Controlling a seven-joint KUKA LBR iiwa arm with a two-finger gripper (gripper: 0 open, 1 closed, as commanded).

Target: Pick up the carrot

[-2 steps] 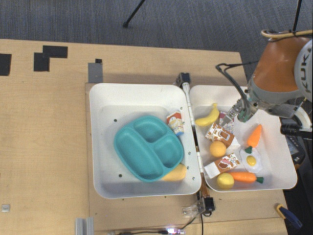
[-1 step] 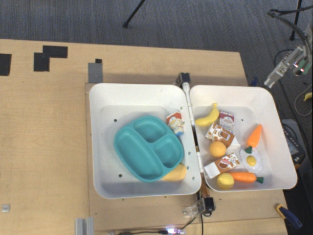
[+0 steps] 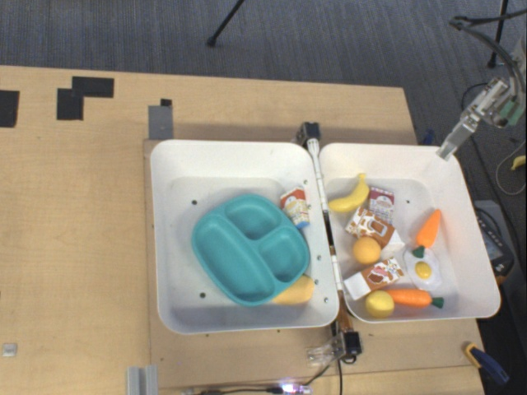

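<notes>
Arm: the gripper (image 3: 451,148) is seen at the far right, up high, over the top right corner of the right bin (image 3: 461,179). It is tilted, with its tip pointing down and to the left.
Fingers: whether they are spread or pressed together cannot be told. Nothing is seen between them.
Carrots: two are seen in the right bin. One carrot (image 3: 427,228) stands by the right wall, green end down. A second carrot (image 3: 412,298) lies flat by the near wall, green end to the right.
Writing: the small snack packs (image 3: 371,212) have red and white labels, but the words are too small to be read.
Nearby things: a banana (image 3: 349,196), an orange (image 3: 366,250), a lemon (image 3: 379,304) and maybe a toy fried egg (image 3: 422,270) are crowded beside the carrots.
Left bin (image 3: 165,245): a teal plate (image 3: 249,248) is held there, with a yellow thing (image 3: 295,291) tucked at its edge.
Counter (image 3: 74,245): it is light wood.
</notes>
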